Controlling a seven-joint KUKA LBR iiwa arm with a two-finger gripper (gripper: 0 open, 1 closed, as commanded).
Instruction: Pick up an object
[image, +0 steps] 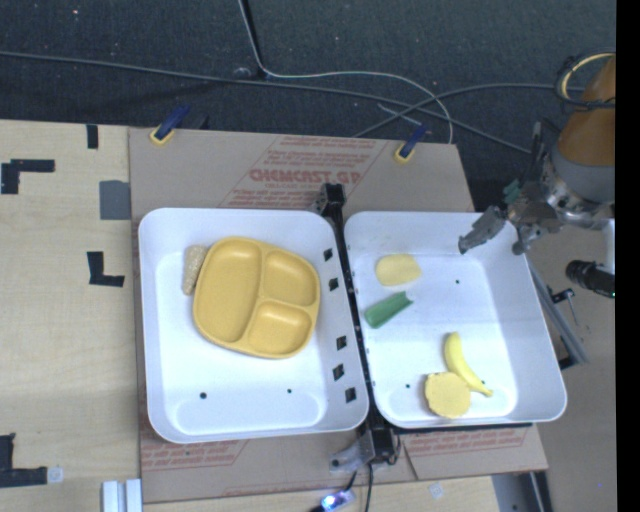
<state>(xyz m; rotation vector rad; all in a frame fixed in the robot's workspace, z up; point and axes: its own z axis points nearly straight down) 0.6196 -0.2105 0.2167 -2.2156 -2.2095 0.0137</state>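
The right bin (520, 330) holds a pale yellow lump (398, 269), a green strip (387, 309), a banana (463, 362) and a round yellow piece (448, 395). My gripper (498, 232) hovers over the bin's far right corner, open, its two dark fingers (476, 232) spread with nothing between them. It is well to the right of the yellow lump and above the banana in the view.
The left bin (170, 330) carries a yellow divided plate (256, 297) with a tan object (192, 269) tucked at its left edge. Cables run across the dark floor behind the bench. Cardboard lies under both bins.
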